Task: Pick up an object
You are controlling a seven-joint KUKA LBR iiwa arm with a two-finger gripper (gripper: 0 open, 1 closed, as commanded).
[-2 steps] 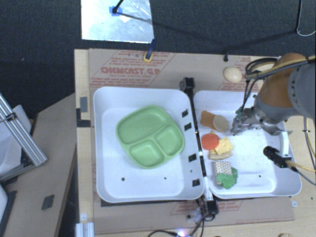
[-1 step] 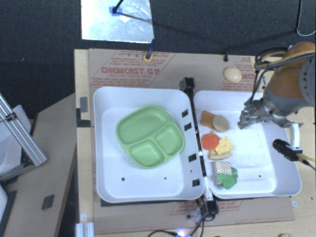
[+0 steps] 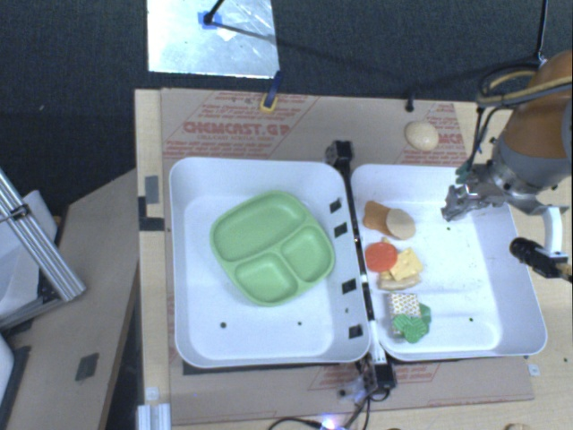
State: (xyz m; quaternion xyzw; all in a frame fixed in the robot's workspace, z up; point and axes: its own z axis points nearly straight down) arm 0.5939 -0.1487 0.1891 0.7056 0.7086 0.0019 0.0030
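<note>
My gripper (image 3: 454,206) hangs over the upper right part of the right bin (image 3: 501,285), with nothing visibly in it. To its left, along the bin's left side, lie small toy foods: a brown slice (image 3: 375,214) with a beige round piece (image 3: 401,226) against it, a red disc (image 3: 380,257), a yellow wedge (image 3: 409,264), a checkered white block (image 3: 404,304) and a green leafy piece (image 3: 414,324). The gripper is a short way right of the beige piece and apart from it.
The left bin (image 3: 192,204) holds a green divided plate (image 3: 271,247). A beige ball (image 3: 421,134) rests on the cardboard behind the right bin. The arm's orange band (image 3: 537,119) rises at the right edge. A shiny sheet (image 3: 213,23) lies at the back.
</note>
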